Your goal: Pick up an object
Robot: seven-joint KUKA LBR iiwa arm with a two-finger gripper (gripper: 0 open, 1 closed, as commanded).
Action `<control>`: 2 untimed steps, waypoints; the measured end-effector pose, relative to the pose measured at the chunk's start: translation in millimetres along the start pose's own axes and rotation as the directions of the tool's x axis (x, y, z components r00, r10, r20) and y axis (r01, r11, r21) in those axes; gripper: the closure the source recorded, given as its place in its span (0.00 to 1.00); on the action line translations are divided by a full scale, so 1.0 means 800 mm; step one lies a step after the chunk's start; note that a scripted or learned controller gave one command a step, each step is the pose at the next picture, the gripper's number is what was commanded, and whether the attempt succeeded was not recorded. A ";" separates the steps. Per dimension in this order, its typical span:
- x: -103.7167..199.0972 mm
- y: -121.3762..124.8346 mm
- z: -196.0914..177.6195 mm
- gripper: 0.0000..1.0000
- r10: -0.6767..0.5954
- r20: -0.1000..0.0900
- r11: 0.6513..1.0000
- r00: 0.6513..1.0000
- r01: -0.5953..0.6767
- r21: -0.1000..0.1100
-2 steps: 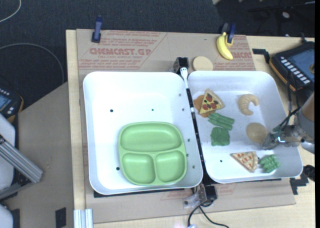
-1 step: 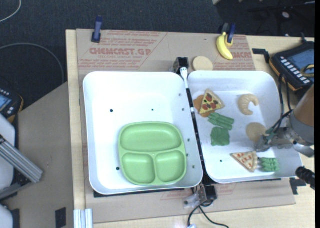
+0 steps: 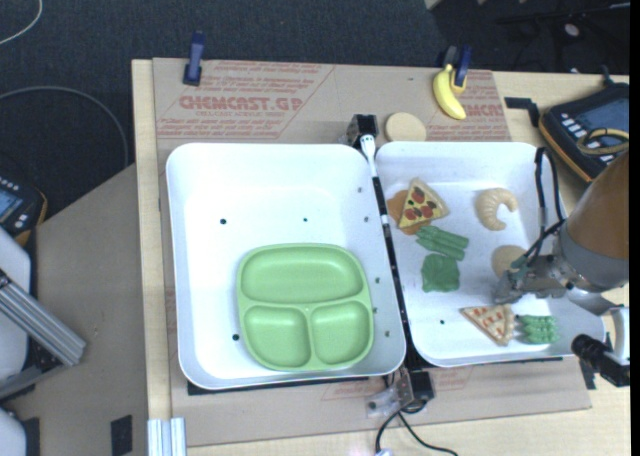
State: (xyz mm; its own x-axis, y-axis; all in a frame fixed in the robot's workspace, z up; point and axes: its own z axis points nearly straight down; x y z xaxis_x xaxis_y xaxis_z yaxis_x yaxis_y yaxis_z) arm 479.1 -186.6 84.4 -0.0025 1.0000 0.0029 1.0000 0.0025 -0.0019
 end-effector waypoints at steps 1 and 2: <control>0.076 0.000 0.000 1.00 -0.003 -0.001 1.000 1.000 0.003 0.000; 0.071 0.000 -0.013 1.00 0.002 0.003 1.000 1.000 -0.002 -0.002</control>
State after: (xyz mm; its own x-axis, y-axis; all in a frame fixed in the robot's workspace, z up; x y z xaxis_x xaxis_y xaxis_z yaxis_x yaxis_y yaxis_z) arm 479.1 -129.5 94.7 -0.0007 1.0000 0.0003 1.0000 0.0007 -0.0001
